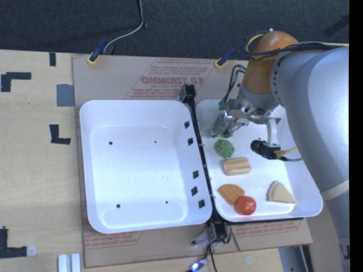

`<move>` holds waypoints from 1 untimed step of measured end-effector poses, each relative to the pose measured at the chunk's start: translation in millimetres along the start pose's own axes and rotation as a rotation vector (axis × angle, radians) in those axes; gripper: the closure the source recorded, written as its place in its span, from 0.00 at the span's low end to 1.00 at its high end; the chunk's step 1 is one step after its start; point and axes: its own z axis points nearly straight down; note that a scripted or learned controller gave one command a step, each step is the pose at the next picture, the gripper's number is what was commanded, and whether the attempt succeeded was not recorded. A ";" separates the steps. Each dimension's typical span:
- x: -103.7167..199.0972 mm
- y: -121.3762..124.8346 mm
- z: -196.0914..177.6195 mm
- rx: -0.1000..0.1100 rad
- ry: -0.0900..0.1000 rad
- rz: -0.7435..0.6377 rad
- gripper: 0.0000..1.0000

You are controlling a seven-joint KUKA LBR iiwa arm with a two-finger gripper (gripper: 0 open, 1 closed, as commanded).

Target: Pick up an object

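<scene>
The gripper is blurred at centre right — its grasp cannot be told. Just below it, a knobbly green ball and a smooth tan bun are seen.

A pale wooden bench under a dark backdrop.

A tan cardboard sheet with red printing lies on the bench. Black tape marks dot the wood toward nine o'clock. At twelve o'clock a dark fabric curtain fills the rear, a thin white cable trailing down it to a yellow-and-blue clamp on the cardboard's corner; a second clamp sits toward one o'clock. Light is even and soft.
</scene>
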 end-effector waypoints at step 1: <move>0.1 -1.2 -9.1 0.004 -0.001 0.000 1.00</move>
